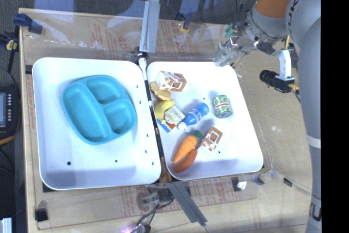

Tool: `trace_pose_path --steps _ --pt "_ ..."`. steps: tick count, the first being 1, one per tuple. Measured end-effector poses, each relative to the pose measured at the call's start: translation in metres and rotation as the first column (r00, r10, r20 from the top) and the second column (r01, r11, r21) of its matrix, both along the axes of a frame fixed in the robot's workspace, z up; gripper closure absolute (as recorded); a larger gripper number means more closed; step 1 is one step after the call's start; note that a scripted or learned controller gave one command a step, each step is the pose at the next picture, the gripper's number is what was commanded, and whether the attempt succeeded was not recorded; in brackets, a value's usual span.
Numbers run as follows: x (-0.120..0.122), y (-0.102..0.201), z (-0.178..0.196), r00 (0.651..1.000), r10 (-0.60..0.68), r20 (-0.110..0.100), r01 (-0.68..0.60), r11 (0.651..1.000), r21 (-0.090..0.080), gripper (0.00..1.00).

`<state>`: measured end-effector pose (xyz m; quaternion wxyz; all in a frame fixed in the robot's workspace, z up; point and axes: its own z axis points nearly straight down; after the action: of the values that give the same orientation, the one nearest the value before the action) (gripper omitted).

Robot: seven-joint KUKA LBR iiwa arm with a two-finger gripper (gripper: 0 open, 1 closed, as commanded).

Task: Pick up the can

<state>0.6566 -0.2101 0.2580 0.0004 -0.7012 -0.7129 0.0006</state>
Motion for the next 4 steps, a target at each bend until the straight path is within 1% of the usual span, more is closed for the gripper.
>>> trace_pose_path --steps 1,2,3,4 --pt "0.000 -0.001 -0.004 0.997 -0.079 -0.001 0.079 0.997 0.001 1.00" --pt "0.000 0.016 0.011 0.989 -0.150 0.001 0.150 0.989 -0.001 1.00" --pt "0.001 0.010 -0.002 0.980 -0.200 -0.003 0.200 0.980 0.001 1.00" --pt "0.000 0.014 0.016 0.982 -0.187 0.000 0.187 0.982 0.000 1.00"
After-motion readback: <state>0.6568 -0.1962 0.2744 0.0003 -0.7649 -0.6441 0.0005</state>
